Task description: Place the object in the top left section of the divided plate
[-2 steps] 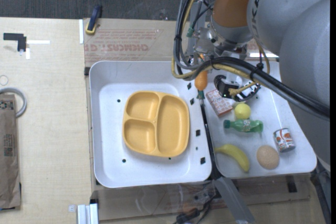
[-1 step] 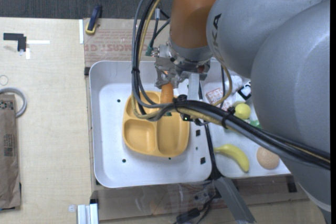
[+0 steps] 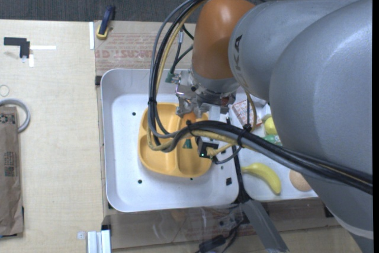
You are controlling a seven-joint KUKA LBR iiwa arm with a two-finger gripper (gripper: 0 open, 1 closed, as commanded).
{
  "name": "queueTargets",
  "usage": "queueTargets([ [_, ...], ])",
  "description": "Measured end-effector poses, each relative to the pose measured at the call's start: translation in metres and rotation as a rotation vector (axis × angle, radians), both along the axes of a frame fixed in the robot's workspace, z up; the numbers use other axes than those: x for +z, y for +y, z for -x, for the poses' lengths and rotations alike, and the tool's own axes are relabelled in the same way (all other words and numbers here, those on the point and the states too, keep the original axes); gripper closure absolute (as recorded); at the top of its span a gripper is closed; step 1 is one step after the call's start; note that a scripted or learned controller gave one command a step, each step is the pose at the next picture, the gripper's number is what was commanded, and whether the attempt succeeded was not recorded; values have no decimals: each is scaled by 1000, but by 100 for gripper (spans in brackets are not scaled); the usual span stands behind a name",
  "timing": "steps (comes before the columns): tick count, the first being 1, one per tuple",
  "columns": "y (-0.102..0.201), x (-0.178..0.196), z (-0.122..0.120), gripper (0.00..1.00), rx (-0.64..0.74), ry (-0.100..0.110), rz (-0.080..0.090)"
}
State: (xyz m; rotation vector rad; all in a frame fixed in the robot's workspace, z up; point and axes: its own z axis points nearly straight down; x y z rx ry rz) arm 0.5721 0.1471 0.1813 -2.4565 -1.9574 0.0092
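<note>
We see the grey arm (image 3: 308, 68) coming in from the right and covering most of the right side of the view, its orange band (image 3: 216, 38) sitting above the wrist. The gripper (image 3: 195, 133) hangs low over the yellow divided plate (image 3: 155, 154), which lies in the left white bin (image 3: 118, 145). Black cables (image 3: 163, 68) loop down from the wrist across the plate's left part and back toward the right.

We cannot tell how the gripper stands at its tip; the wrist hardware and cables hide it. A small green bit (image 3: 188, 143) shows right under the gripper over the plate's middle, too hidden for us to name or to say it is held. We cannot make out which plate section it sits over.

In the right bin we see a banana (image 3: 265, 176), a tan round item (image 3: 300, 181) just beside it, a yellow-green item (image 3: 270, 127) and a printed packet (image 3: 241, 109) near the arm.

On the bench at left lies a brown paper bag (image 3: 9, 169).
</note>
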Motion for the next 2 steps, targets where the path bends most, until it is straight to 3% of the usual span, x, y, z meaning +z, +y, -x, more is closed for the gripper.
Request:
queueTargets([
  [1,76,13,95,100,156,0,0],
  [2,18,-14,95,100,99,1,0],
])
